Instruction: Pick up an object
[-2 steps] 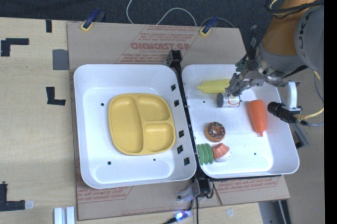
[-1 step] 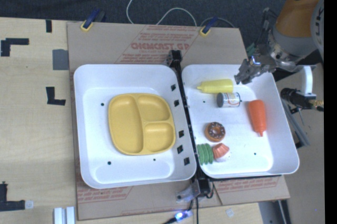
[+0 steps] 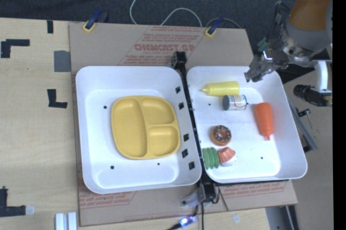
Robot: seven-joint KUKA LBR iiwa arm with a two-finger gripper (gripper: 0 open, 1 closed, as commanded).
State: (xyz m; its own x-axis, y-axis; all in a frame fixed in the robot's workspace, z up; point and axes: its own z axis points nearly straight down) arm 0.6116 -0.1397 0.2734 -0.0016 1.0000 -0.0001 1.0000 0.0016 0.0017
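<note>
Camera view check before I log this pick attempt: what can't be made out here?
- End effector: small, dark and blurred above the right bin's top right corner; its fingers cannot be told apart.
- Arm: cut off by the top and right edges.
- Small can: label too small to read.
- Green and red item near the right bin's front left: too small to identify.
- Yellow tray in the left bin: plain to see.

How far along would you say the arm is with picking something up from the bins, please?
Nothing looks picked yet. The gripper is over the right bin's upper right rim with nothing visible between its fingers. The yellow bottle, small can, carrot, donut and green and pink pieces all lie in that bin. Descent, grasp and lift remain.
</note>
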